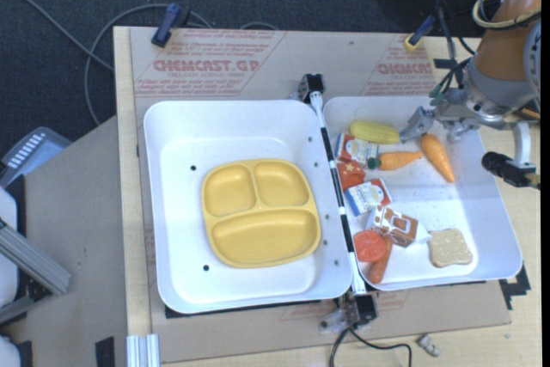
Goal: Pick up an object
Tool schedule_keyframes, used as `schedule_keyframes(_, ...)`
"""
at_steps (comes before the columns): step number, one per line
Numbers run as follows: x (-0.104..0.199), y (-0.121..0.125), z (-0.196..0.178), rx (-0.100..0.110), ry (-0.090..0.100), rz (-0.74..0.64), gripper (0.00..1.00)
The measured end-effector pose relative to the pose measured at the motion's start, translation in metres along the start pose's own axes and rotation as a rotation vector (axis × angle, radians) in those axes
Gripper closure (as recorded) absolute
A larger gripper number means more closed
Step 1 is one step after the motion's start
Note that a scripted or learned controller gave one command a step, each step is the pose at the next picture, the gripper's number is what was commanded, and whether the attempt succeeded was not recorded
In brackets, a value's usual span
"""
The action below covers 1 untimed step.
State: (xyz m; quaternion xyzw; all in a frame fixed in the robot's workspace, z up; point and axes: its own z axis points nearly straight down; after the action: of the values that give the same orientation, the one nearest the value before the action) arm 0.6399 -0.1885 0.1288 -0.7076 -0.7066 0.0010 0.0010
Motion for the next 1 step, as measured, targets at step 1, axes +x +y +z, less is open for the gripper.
schedule_keyframes(1,-0.0124,-0.0037,0.0435,0.0,0.001,-0.001,0.0)
